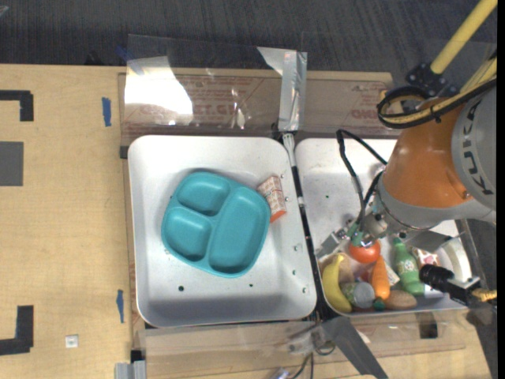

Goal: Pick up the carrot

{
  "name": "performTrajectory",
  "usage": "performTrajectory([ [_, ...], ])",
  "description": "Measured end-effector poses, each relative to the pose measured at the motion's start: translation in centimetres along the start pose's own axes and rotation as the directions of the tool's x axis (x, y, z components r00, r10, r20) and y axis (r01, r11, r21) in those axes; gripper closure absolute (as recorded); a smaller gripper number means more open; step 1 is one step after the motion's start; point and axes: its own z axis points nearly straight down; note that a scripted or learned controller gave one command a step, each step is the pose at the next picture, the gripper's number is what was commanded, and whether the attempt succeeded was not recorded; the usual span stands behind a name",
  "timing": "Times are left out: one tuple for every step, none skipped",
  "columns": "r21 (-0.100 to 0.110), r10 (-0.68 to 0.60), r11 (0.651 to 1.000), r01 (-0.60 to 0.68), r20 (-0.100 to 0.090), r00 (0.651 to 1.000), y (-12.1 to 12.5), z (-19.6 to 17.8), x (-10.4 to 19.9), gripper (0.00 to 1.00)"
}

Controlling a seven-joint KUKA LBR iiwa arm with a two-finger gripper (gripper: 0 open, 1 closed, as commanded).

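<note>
1. Lying in the near corner of the right bin point(331, 164), the carrot point(381, 277) is sitting in a heap of toy food, its long axis running nearly along the view's vertical, tilted a little, with the thicker end towards the top of the picture and the tip pointing down at the bin's near wall.

2. Hanging over that same heap, the gripper point(364, 231) is sitting just up and to the left of the carrot in the picture, so the carrot is lying down and slightly to the right of it, close by.

3. Whether the gripper is spread or closed cannot be told: the wrist and the orange band of the arm point(426, 172) are covering it from above, and nothing is visibly being held.

4. Crowding the carrot are a tomato point(364, 252) touching its upper left, a banana point(334, 281) curving further left, a green bottle point(407, 264) just to its right, and a grey round piece point(362, 294) and a brownish lump point(402, 298) beside its tip.

5. Judging from this, the coming move is turning on a short shift towards the carrot's middle and a wrist turn so the closing direction is crossing the long axis, squeezing the narrow width.

6. Standing apart in the left bin point(158, 290), the teal divided plate point(215, 223) and a small packet point(273, 196) are playing no part.
</note>
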Motion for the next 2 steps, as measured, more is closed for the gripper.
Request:
performTrajectory([
  [0.003, -0.147, 0.989, 0.147, 0.000, 0.989, -2.4, 0.1, -5.1, 0.00],
  [-0.007, -0.168, 0.986, 0.168, 0.009, 0.986, -3.1, 8.6, -7.5, 0.00],
])
